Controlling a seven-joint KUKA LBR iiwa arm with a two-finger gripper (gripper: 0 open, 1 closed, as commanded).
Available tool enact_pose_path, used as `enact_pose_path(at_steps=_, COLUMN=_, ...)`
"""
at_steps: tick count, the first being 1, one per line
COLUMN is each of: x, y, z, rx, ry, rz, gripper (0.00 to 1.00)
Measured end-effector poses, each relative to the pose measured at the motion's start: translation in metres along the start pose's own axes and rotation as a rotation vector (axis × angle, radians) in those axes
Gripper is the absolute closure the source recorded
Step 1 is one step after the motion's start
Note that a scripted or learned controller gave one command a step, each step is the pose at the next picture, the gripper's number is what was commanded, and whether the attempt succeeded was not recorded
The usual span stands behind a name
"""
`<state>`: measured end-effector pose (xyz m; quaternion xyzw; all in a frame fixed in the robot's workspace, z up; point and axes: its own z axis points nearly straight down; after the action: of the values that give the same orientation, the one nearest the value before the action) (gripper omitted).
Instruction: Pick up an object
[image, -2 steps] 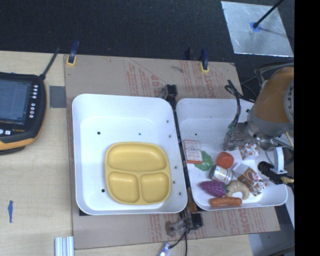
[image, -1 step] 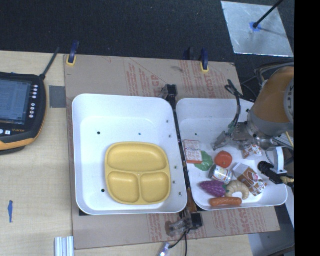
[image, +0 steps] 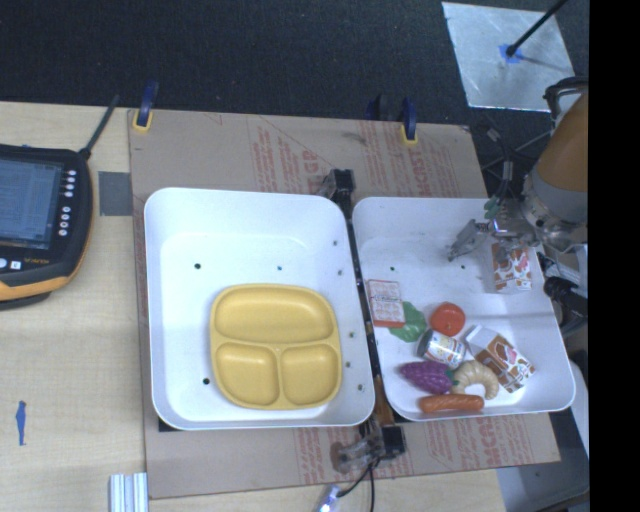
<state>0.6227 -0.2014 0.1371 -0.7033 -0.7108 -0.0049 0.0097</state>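
Note:
My gripper (image: 484, 248) hangs over the far part of the right bin (image: 420, 235), reaching in from the right. It looks open: one grey finger (image: 462, 243) splays to the left with nothing in the gap. A small white carton with red print (image: 513, 268) sits just right of the gripper, beside it rather than between the jaws. Toward the bin's front lie a red tomato (image: 448, 318), a small can (image: 440, 348), purple grapes (image: 425, 376), a sausage (image: 450, 404), a pale croissant-like piece (image: 476, 378) and a brown and white box (image: 503, 362).
A flat white packet (image: 385, 300) and a green piece (image: 408, 323) lie by the right bin's left wall. The left bin (image: 180, 250) holds a yellow three-section plate (image: 277, 345). A teach pendant (image: 35, 220) rests on the bench at far left.

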Motion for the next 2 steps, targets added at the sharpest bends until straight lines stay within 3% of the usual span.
enact_pose_path(at_steps=1, x=0.048, y=-0.075, z=0.048, rx=-0.001, ry=-0.020, rz=0.005, gripper=0.00)
enact_pose_path(at_steps=2, x=0.016, y=0.035, z=0.045, rx=-0.004, ry=-0.019, rz=0.005, gripper=0.00)
